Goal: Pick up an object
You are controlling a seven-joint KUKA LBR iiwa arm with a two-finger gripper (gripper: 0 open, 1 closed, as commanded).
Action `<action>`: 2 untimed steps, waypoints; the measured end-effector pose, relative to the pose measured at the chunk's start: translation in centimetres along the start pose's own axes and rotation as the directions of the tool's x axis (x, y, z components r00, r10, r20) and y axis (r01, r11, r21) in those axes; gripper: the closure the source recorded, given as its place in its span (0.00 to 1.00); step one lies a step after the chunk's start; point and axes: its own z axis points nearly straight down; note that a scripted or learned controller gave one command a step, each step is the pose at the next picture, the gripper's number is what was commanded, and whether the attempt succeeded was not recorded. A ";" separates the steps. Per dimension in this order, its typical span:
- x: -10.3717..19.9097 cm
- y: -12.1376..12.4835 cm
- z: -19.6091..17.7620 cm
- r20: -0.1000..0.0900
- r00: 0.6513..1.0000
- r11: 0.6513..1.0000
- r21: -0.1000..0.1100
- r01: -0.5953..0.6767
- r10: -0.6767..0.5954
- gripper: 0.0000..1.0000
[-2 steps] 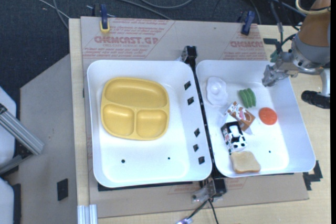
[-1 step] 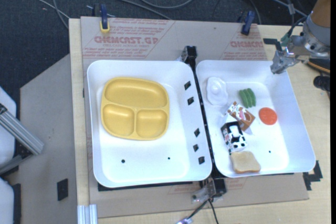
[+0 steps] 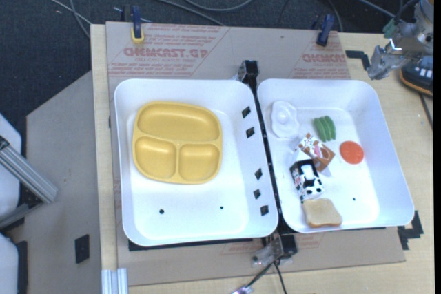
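The right bin (image 3: 386, 120) holds several small things. A white egg-shaped piece (image 3: 283, 117) lies at its back left, with a green vegetable (image 3: 324, 127) beside it. An orange-red disc (image 3: 352, 152) sits toward the right. A red and white packet (image 3: 315, 151) lies in the middle, and a black and white cow-patterned carton (image 3: 307, 180) lies just in front of it. A slice of bread (image 3: 322, 213) rests near the front wall. My gripper (image 3: 383, 60) hangs at the far right, beyond the right bin's back corner and apart from all of these things.
The left bin (image 3: 207, 217) bears a yellow divided plate (image 3: 177, 142) in its back half. A black divider with clips (image 3: 260, 148) runs between the bins. Clamps (image 3: 138, 24) hold the cardboard base at the back. Cables trail over the dark floor behind.
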 end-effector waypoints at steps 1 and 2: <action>4.4 -2.5 0.9 -0.006 1.000 1.000 0.013 0.002 -0.002 1.00; 9.7 -4.2 0.3 -0.007 1.000 1.000 0.012 0.003 -0.003 1.00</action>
